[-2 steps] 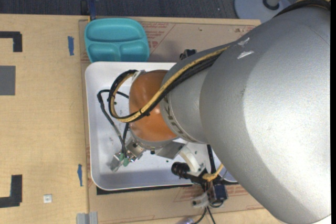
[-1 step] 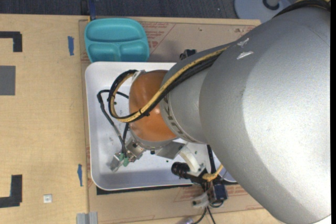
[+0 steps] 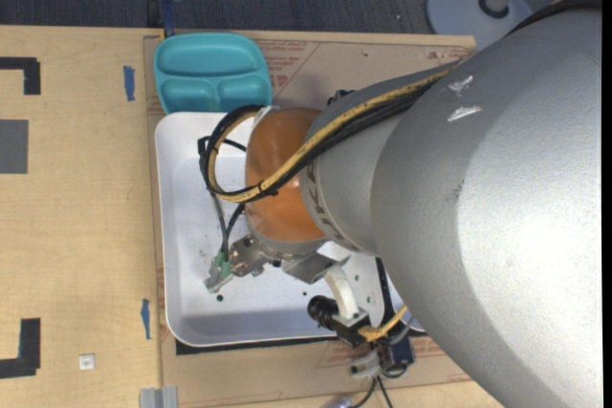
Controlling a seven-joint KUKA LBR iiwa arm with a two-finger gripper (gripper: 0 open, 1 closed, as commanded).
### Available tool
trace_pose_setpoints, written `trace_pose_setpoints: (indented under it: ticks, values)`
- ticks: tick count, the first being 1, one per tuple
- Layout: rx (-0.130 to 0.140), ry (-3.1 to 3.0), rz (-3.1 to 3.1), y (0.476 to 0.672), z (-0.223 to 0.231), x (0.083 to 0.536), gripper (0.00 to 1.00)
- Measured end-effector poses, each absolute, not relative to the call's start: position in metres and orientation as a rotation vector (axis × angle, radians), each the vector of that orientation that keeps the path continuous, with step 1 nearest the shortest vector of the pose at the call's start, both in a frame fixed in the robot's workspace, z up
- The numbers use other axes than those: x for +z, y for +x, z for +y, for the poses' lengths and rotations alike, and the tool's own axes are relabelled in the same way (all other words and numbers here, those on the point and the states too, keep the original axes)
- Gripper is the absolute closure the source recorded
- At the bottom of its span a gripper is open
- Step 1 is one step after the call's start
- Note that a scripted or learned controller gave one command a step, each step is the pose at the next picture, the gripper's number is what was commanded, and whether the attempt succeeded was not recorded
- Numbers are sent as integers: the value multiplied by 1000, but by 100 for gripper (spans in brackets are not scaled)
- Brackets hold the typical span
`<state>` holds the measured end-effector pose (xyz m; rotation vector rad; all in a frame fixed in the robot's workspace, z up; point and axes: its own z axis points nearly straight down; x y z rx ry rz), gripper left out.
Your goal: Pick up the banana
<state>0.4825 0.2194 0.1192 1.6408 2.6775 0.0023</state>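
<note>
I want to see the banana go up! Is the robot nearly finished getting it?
Nothing looks finished yet. The arm has reached over the white bin, with its wrist low inside it. The arm covers most of the bin, so I can't tell if a banana is under it. Grabbing and lifting seem left to do.

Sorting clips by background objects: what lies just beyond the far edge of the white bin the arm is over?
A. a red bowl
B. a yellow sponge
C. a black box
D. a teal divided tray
D: a teal divided tray sits against the far rim of the white bin, above the arm.
</note>
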Motion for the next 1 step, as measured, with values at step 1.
trace_pose_setpoints:
  ticks: [1]
  values:
    - [4,1640,2677,483,220,129,100]
